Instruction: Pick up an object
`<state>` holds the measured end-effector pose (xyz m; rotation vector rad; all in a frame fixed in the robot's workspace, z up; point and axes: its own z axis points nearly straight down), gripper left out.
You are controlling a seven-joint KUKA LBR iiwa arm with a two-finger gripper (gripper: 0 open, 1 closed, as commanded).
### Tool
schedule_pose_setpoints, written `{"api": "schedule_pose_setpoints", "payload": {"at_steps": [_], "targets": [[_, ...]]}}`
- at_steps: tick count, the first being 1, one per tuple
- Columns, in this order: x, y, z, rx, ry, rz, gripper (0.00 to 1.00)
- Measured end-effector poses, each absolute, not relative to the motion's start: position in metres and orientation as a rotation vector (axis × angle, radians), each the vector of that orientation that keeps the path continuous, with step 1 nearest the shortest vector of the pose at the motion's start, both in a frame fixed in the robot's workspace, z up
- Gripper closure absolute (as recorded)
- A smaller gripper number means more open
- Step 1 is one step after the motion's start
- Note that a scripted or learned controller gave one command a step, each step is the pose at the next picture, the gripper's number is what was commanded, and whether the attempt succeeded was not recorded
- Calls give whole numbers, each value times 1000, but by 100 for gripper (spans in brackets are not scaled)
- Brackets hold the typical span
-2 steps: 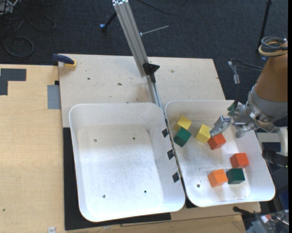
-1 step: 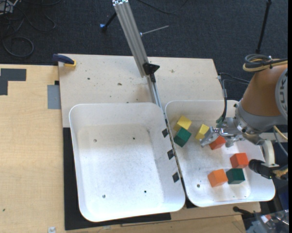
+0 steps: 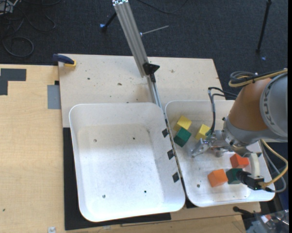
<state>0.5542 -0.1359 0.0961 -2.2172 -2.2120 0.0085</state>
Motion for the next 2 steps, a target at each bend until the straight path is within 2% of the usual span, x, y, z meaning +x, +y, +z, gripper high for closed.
{"api": "schedule_pose_setpoints", "payload": {"at_steps": [1,2], "targets": [[555,-138,110,-2232,-2204,4,100],[561,-145,171,-2232,-2215,-3,100]]}}
